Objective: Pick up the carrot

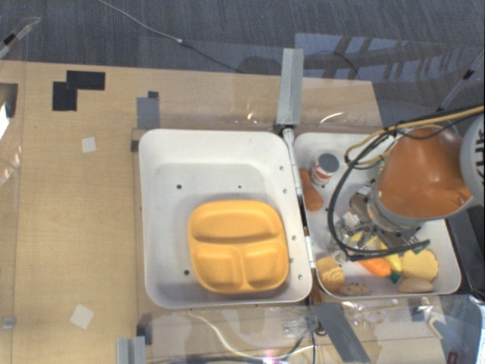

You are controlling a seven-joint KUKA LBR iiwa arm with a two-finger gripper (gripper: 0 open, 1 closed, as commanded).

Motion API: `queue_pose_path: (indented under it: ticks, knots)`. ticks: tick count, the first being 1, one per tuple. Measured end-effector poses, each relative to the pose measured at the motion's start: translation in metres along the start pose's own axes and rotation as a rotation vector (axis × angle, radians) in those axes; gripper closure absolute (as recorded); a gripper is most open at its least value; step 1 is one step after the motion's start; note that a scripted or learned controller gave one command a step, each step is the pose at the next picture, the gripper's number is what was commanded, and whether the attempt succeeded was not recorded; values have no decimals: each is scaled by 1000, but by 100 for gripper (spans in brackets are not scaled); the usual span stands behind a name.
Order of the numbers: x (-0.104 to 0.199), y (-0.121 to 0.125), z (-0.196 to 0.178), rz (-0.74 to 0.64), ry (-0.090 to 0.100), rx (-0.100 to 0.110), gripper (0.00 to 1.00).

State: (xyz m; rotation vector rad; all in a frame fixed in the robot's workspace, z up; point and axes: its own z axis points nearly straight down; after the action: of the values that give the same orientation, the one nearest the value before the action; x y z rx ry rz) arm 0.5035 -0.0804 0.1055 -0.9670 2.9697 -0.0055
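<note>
- Here, the small orange carrot (377, 265) lies in the right shallow white bin (452, 283), near its front edge, just under the grey-and-orange arm's gripper (369, 243).
- Whether the gripper is open or closed, I cannot tell.
- The carrot is partly hidden, touching a yellow toy piece (419, 263).
- A yellow compartment tray (238, 244) sits in the left white bin (168, 158).

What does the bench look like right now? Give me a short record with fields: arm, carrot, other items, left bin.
arm: over the right bin, wrist low above the near end
gripper: hidden under the wrist and cables, state unclear
carrot: orange, near front of right bin, partly under the wrist
neighbours: yellow piece beside the carrot, cookie at the front edge
far end: small can
left bin: holds a yellow divided tray
</note>
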Motion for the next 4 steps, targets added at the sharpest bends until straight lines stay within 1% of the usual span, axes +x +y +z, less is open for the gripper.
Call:
queue_pose_path:
  ticks: [1,2,3,4]
  knots:
    - [0,-11,-102,-61,4,2,100]
    - [0,-10,-99,-62,7,-3,0]
    - [1,-11,10,190,11,-5,0]
    - [-3,-12,-2,186,1,0,100]
